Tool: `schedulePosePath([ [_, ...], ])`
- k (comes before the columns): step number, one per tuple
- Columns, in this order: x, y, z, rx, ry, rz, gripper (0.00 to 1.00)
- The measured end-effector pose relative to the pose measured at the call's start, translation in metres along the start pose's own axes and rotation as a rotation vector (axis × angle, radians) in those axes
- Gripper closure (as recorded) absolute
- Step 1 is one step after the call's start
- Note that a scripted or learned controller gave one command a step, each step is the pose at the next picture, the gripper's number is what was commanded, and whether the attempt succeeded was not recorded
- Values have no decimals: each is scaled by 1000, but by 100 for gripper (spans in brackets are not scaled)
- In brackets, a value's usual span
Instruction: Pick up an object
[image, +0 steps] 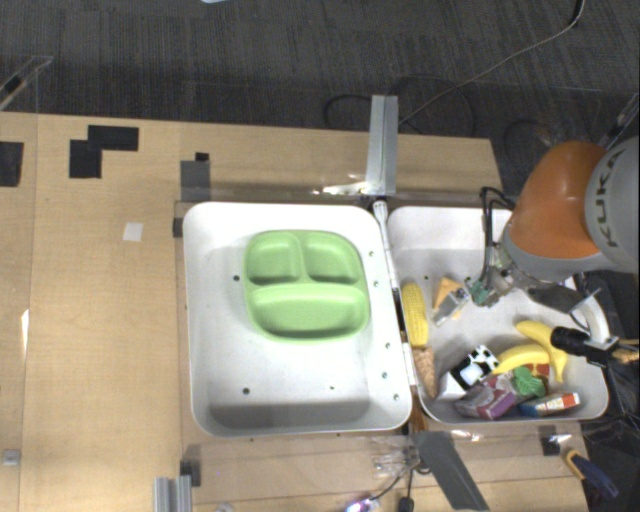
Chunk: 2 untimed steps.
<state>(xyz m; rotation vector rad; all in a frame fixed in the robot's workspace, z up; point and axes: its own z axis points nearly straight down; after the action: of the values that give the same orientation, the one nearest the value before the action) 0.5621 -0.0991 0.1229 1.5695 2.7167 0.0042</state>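
Reaching is the step in hand: the gripper (486, 291) hangs low in the right bin (440, 240), and nothing can be seen caught in it. It is too small to tell if the jaws are spread or pressed together.

Far to the left of the jaws, a green tray (305, 282) lies in the left bin (200, 300). Closer, still on the left, a corn cob (414, 314) lies along the bin wall. Just beside the jaws, on the left, sits a small yellow wedge (444, 293), and it looks like the thing to pick. Below the jaws is a black and white cube (480, 362). Below and to the right lies a banana (535, 345) with a heap of other toys.

For the next move, the jaws would need to go down around the wedge and squeeze it, then lift. The wedge is small and flat, so it could slip out.

The bins are white and smooth. They sit on a pale wood bench (100, 350). Past the bench is a dark carpet (200, 50) with a thin cable (480, 70) on it.
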Motion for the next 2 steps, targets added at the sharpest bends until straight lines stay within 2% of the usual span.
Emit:
schedulePosePath([
  [1,-23,32,32,-7,-9,102,0],
  [2,-21,36,20,-17,-10,97,100],
])
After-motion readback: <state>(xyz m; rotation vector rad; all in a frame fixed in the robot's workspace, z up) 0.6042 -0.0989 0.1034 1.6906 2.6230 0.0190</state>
